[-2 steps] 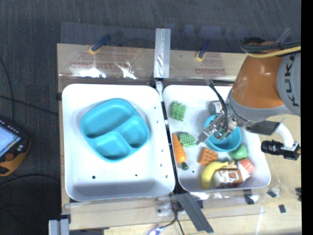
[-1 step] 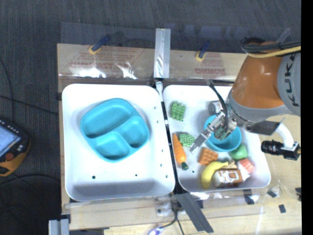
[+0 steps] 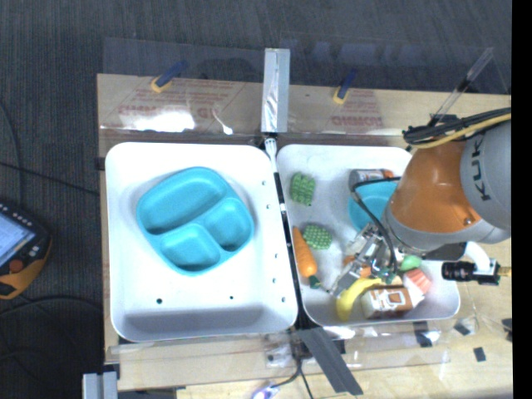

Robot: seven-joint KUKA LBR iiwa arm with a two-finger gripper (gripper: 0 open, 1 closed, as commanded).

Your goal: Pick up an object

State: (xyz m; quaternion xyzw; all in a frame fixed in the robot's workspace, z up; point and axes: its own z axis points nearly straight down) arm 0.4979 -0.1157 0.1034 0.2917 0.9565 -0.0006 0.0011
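My gripper [image 3: 368, 256] hangs low in the right bin [image 3: 332, 158], just above a yellow banana [image 3: 356, 294] and a small carton [image 3: 391, 299]. An orange carrot [image 3: 305, 256] lies along the bin's left wall, with a green knobbly piece [image 3: 317, 237] beside it and another green piece [image 3: 302, 189] further back. A blue dish [image 3: 366, 202] and a can [image 3: 370, 176] sit partly hidden under my arm. A red and green item [image 3: 413, 271] peeks out at the right of the gripper. The arm's orange band [image 3: 432, 194] covers the bin's right side.
The left bin [image 3: 133, 306] holds a blue three-compartment tray [image 3: 195, 217]. A metal divider strip [image 3: 276, 90] stands behind the two bins. A handheld device [image 3: 17, 248] lies on the floor at far left.
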